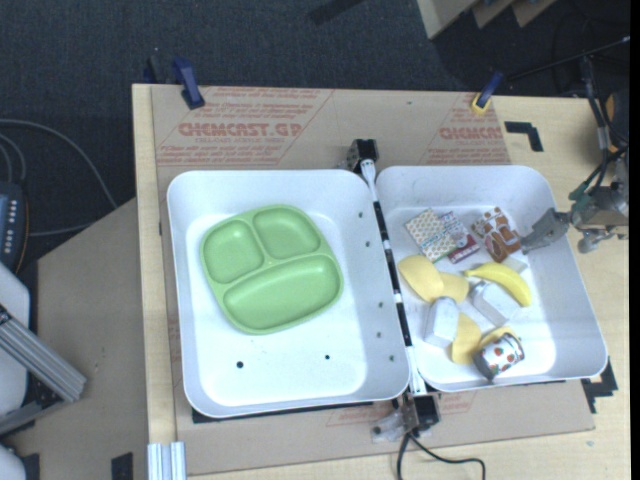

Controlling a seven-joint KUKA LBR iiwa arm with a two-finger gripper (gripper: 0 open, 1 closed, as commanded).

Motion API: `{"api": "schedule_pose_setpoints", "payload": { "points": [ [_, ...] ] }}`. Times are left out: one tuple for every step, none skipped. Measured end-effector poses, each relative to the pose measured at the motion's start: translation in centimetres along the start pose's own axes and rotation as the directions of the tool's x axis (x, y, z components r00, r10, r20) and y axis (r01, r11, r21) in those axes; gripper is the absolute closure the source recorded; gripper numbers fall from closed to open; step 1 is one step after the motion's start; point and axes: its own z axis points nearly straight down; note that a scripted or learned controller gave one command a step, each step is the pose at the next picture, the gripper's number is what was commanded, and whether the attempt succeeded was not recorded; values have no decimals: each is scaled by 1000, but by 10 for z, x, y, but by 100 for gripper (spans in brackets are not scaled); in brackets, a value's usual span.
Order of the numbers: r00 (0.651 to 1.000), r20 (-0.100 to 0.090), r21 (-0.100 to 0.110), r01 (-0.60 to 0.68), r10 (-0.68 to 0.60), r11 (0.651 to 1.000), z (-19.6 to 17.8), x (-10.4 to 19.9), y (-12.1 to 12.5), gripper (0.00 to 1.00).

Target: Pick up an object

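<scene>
- You see the grey two-finger gripper (548,230) reaching in from the right, its tip over the far right part of the right-hand shallow white bin (580,313), just beside a small red-brown and white packet (497,234).
- You cannot tell from this view whether the jaws are spread or pressed together; nothing shows between them.
- In the right bin you find the cluster of things to pick: a yellow plastic banana (503,281) near the middle, touching a pale yellow rounded piece (428,279) to its left.
- Far of these lies a flat white packet with a small chequered pattern (433,230), with a red and white wrapper (463,249) just beside it.
- Nearer you, a white blocky piece (441,319) and a yellow wedge (466,336) sit together, and a small can with a red and white label (499,355) lies on its side at the near edge of the pile.
- A grey-white block (489,302) rests under the banana's near side.
- The left-hand shallow white bin (300,383) holds a light green plastic plate with three compartments (270,267), lying flat, well apart from the gripper.
- Both bins rest side by side on the light wooden counter (150,268).
</scene>
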Motion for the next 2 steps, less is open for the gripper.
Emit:
{"api": "schedule_pose_setpoints", "payload": {
  "points": [
    [1000, -1, 2, 1, -1, 1000, 140, 95, 50, 0],
    [1000, -2, 13, 1, -1, 1000, 154, 96, 98, 0]
  ]
}}
